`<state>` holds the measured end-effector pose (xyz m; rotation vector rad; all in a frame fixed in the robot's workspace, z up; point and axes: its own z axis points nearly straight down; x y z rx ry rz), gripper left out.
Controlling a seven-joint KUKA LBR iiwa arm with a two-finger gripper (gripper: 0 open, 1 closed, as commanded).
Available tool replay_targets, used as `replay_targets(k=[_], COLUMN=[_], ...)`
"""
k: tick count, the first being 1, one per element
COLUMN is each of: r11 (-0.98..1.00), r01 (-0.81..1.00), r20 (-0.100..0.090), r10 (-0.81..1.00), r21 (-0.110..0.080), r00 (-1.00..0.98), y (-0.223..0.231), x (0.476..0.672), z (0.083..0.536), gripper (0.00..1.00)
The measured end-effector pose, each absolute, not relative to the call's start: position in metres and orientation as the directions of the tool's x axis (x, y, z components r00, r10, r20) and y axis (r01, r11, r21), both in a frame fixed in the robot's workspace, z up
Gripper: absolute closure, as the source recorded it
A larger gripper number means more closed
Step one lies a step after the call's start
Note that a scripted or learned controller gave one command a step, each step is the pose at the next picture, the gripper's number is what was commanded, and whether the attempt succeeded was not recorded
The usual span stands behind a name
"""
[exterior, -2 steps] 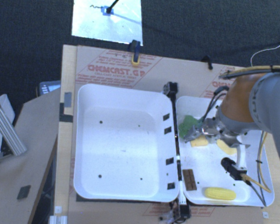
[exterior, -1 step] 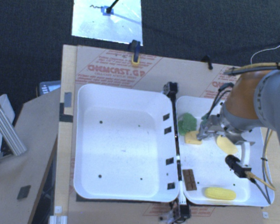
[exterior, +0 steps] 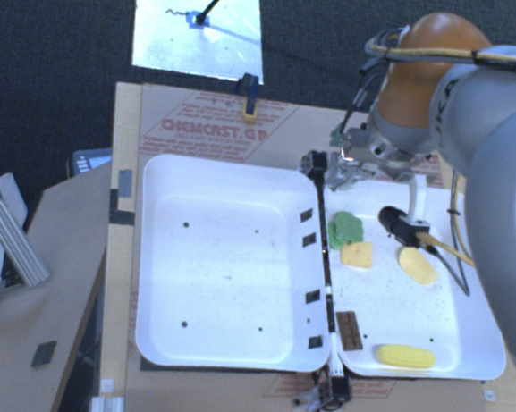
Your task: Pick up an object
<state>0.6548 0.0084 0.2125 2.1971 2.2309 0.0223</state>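
My claw (exterior: 344,170) hung over the right bin's (exterior: 470,349) far left corner, just beyond the green piece (exterior: 347,226); whether it was spread or pressed together I could not tell. Dropping there, I risked striking the bin wall and grasping nothing. The yellow block (exterior: 357,254) touched the green piece's near edge. The board (exterior: 213,127) beyond the bins read "CHEMCAST GP".
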Motion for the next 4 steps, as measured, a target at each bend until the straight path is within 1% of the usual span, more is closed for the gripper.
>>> replay_targets(k=[1,2,3,4], r11=[0.0,0.017,0.006,-0.015], r01=[1.0,1.0,1.0,1.0], r20=[-0.002,0.005,0.003,-0.005], r10=[1.0,1.0,1.0,1.0], r21=[0.011,0.017,0.014,0.003], r00=[0.001,-0.017,-0.006,0.015], y=[-0.04,0.108,0.088,-0.09], x=[0.67,0.669,0.608,0.57], z=[0.299,0.427,0.544,0.536], gripper=[1.0,1.0,1.0,1.0])
